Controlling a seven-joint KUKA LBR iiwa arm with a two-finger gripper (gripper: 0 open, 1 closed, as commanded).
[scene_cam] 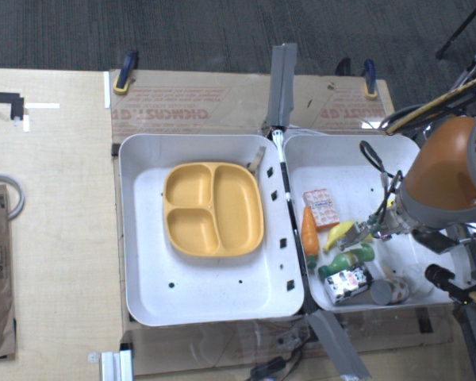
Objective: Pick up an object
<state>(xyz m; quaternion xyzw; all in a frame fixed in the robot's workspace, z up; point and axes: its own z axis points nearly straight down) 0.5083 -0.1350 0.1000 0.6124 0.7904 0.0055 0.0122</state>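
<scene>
Crowded toys in the right bin [428, 296], namely the small can [347, 282], green bottle [353, 256], banana [339, 234] and carrot [309, 232], lie so close that the gripper [373, 228], whose state I cannot tell, may push them aside.

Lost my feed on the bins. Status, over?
Claw low in right bin, beside banana. Nothing seen held. Carrot, green bottle crowd close. Yellow plate alone in left bin.
</scene>
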